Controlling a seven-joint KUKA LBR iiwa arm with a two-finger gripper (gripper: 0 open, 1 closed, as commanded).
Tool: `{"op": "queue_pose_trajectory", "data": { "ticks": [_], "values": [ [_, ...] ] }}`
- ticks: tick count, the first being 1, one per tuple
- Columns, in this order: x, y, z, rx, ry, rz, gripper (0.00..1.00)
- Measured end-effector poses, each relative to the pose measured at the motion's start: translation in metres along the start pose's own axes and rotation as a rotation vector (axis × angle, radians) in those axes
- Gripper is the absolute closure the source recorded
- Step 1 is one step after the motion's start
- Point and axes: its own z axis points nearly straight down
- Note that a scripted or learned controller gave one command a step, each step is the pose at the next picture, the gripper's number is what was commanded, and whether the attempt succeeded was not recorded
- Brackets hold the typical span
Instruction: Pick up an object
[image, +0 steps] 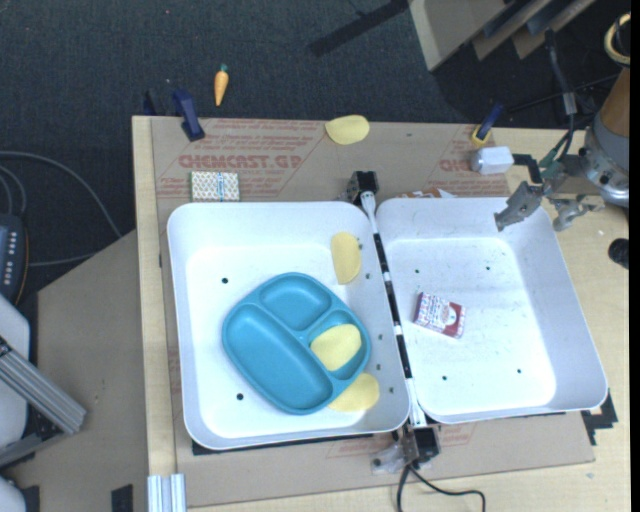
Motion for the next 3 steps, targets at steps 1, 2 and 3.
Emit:
{"op": "queue_pose_trajectory", "data": {
  "ticks": [1,2,3],
  "values": [
    [0.059,-0.022,0.106,0.000,0.000,-0.001,0.00],
    [0.071,-0.053,0.162,-0.008,0.000,0.000,0.00],
    [0.072,-0.051,0.151,-0.012,0.001,0.001,1.00]
  ]
}}
